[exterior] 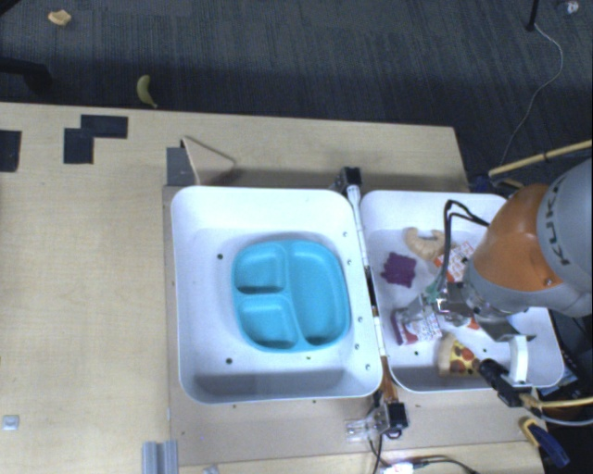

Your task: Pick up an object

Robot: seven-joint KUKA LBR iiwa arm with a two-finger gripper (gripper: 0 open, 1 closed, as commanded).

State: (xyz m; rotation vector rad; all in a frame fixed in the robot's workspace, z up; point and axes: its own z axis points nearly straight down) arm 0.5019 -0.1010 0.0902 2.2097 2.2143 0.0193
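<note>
The pincer (pixel 443 304) hangs over a crumpled red-and-white packet (pixel 417 326) at the right bin's (pixel 547 370) six o'clock; I cannot tell its grip.

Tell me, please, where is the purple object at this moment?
In the camera view the purple object lies in the right bin, in its upper left part, just below the beige piece and left of the arm's claw.

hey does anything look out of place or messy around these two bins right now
Two small items lie on the dark floor beyond the bench: a yellow banana-shaped piece and a tan scrap near the top left corner. In the right bin the objects sit jumbled together beneath the arm.
</note>
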